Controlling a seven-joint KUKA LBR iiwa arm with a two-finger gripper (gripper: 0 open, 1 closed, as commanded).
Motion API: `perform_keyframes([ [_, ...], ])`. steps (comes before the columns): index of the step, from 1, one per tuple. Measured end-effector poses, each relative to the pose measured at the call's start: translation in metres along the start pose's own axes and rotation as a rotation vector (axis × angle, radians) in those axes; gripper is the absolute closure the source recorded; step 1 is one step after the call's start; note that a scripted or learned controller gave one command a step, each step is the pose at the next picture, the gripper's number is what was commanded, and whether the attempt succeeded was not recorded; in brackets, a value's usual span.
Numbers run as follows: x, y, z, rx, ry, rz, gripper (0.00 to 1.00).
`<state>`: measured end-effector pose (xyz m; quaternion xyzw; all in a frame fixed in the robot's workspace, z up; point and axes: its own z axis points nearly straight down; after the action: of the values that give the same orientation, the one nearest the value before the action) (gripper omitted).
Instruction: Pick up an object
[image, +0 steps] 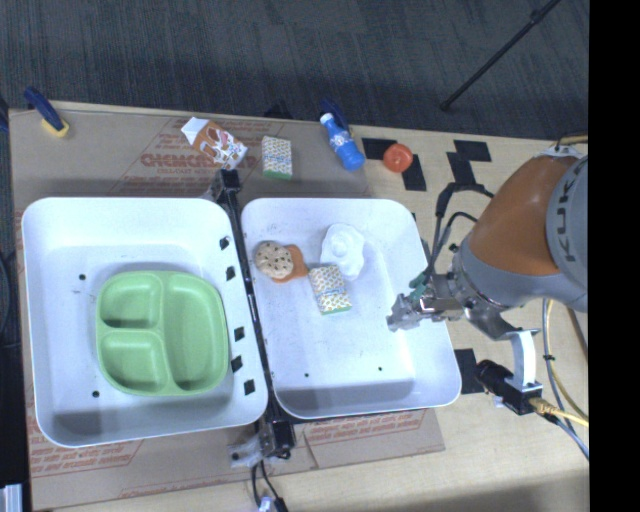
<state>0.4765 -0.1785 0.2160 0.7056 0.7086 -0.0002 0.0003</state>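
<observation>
The right bin (300, 380) holds a round cookie (273, 260) on an orange piece, a patterned green-and-white packet (330, 289) and a white crumpled object (344, 247). My gripper (407, 311) hovers over the right side of this bin, to the right of the packet and apart from it. Nothing shows between its fingers. The grey arm with its orange band (520, 225) comes in from the right.
The left bin (60, 230) carries a green divided plate (162, 333). Behind the bins on the bench lie a blue bottle (342, 142), an orange cap (398, 156), a small patterned box (277, 157) and a snack wrapper (213, 143).
</observation>
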Motion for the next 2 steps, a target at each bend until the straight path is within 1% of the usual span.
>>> perform_keyframes([
  [1,0.032,0.118,0.002,0.0,0.001,-0.002,1.0],
  [2,0.04,0.074,-0.01,0.002,0.001,0.001,1.0],
])
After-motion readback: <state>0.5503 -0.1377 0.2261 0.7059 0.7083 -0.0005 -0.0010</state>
